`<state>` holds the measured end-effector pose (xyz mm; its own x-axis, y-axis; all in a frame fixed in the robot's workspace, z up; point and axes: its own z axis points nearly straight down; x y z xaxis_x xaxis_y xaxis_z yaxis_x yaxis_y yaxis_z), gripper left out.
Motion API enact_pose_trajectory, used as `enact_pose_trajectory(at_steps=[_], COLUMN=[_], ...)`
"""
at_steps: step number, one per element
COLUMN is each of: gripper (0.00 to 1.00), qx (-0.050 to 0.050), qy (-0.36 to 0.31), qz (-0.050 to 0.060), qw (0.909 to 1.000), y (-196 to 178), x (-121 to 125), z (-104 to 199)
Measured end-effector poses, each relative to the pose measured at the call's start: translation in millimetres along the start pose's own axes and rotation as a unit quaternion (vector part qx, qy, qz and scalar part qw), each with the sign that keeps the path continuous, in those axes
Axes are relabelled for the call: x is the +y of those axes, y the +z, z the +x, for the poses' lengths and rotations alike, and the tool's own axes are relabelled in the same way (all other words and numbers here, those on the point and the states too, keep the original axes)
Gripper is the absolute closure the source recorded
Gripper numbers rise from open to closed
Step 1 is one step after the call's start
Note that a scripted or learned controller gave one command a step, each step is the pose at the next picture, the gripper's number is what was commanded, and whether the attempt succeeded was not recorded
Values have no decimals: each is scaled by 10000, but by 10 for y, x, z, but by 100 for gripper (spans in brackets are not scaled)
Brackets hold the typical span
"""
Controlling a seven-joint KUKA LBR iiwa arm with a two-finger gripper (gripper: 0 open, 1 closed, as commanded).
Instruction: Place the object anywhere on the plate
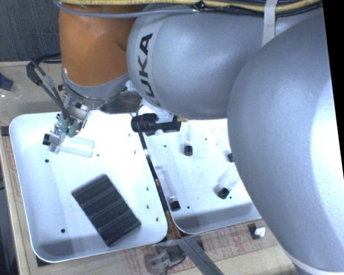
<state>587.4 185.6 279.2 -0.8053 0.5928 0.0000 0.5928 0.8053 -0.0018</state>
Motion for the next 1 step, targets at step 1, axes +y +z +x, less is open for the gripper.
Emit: enact_pose_trajectory(at_steps=[1], gripper=[100], qx=[3], qy=[-274], qz=[1], qw=[9996], y=[105], x=[-408], z=[711])
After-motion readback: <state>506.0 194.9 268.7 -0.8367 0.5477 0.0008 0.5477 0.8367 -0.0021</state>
